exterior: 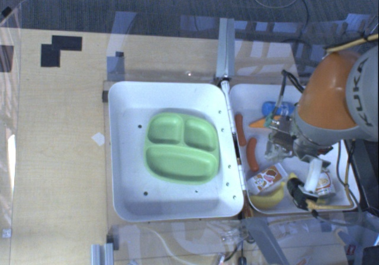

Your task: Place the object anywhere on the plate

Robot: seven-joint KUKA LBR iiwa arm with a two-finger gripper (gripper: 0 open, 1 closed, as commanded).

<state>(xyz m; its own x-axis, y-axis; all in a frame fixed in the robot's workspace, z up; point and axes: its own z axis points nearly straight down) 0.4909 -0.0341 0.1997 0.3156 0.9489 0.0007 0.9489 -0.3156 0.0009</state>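
Wooden desk (59,157) carries two white bins; green three-compartment plate (181,147) sits in the left bin (124,198). Hand (278,142) hangs over the right bin (249,95) above two sausages (252,154), a banana (267,198), other small items. Can't tell whether it's apart or together.

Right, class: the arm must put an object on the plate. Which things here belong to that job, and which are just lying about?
Part of the job:
- green plate in the left bin
- gripper over the right bin
- the object to move; which one cannot be told

Lying about, unless chosen:
- two sausages
- banana
- carrot
- small bottle
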